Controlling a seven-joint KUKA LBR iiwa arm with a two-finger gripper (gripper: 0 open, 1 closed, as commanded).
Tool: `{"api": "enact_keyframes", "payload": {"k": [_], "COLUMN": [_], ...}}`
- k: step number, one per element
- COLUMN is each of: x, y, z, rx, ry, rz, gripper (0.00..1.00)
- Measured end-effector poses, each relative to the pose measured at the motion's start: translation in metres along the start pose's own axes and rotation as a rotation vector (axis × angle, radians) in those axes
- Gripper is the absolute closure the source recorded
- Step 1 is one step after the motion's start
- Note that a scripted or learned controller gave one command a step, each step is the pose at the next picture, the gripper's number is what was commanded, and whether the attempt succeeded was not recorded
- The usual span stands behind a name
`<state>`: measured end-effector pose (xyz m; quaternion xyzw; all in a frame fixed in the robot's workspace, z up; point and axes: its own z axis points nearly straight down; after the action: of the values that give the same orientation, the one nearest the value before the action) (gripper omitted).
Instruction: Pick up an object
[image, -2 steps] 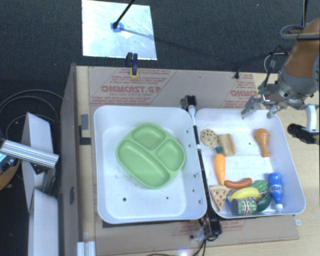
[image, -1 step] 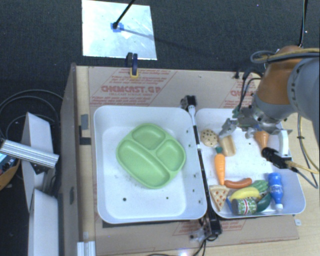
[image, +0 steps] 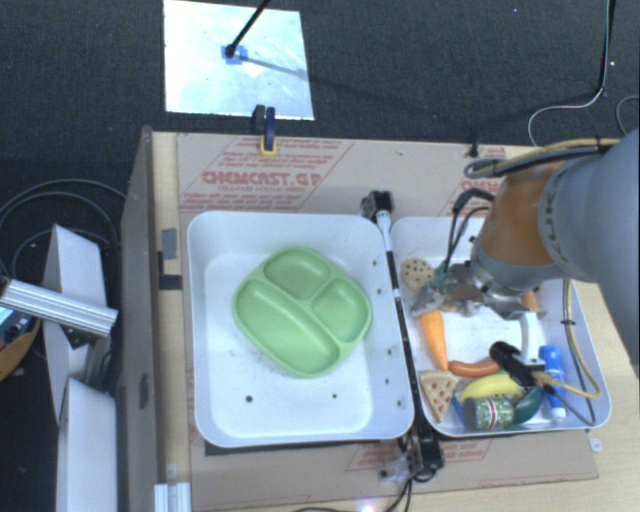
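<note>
Hovering low in the right bin (image: 575, 330), the tool (image: 447, 297) nears the carrot (image: 433, 337); its grip I cannot tell, nothing lifted yet

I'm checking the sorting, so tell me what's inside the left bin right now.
The left bin holds one green divided plate, lying flat with its three compartments bare. Whatever is under the plate is covered, so I can't tell.
</note>
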<state>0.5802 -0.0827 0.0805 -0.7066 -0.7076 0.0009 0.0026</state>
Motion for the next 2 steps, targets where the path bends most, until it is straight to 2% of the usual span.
{"api": "enact_keyframes", "payload": {"k": [1, 2], "x": [0.000, 0.000], "y": [-0.040, -0.037], "z": [-0.003, -0.014], "rx": [-0.001, -0.007], "ry": [-0.001, -0.002], "rz": [0.001, -0.001], "gripper": [0.00, 1.00]}}
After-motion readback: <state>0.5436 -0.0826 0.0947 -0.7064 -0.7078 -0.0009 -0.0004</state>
